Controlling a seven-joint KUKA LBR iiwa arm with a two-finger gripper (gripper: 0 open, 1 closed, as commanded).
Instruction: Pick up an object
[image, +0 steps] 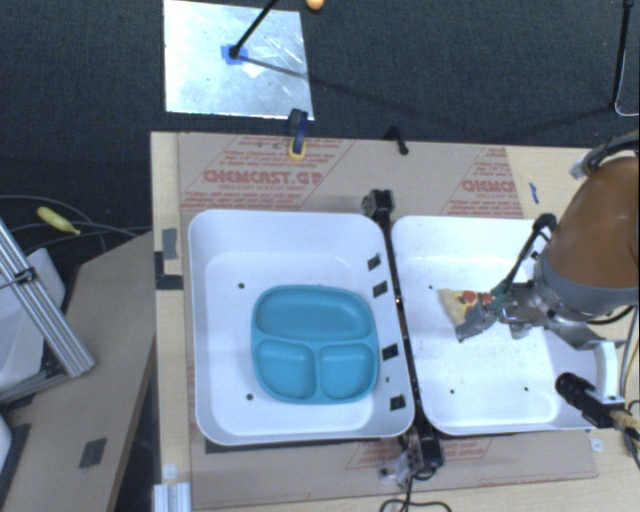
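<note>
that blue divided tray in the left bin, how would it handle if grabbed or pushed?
The blue tray looks like moulded plastic: probably stiff and light. It lies flat, so it likely slides across the left bin rather than tipping. Its low rounded rim may be slippery to pinch.

Your bench (170, 300) is topped with a brown printed cardboard sheet (300, 175), and that's what the two white bins sit on, side by side and touching in the middle. Left bin (215, 300), right bin (480, 400). A small yellow-and-blue clamp (297, 135) sits at the sheet's far edge.
</note>
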